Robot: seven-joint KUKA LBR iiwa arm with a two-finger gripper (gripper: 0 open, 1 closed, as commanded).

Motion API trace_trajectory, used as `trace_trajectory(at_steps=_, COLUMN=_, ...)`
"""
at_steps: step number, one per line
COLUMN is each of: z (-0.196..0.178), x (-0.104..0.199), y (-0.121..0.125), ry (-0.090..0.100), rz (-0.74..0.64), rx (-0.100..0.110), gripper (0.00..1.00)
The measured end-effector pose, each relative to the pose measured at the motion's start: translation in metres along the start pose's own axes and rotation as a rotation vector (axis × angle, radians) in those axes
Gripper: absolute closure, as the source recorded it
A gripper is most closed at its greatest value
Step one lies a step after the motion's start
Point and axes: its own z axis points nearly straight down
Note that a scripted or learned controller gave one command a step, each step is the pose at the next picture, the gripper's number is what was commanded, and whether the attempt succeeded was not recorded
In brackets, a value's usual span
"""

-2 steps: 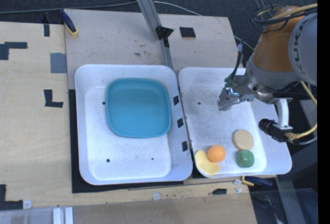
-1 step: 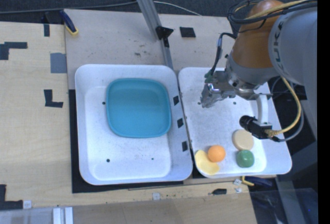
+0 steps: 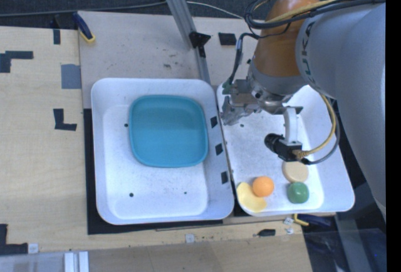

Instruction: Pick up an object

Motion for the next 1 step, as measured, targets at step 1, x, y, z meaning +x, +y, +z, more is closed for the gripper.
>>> trace_trajectory(at_steps=1, z=-0.0004, x=0.0522, y=0.0005, ry=0.000, rz=0.000, rx=0.000, gripper=1.00)
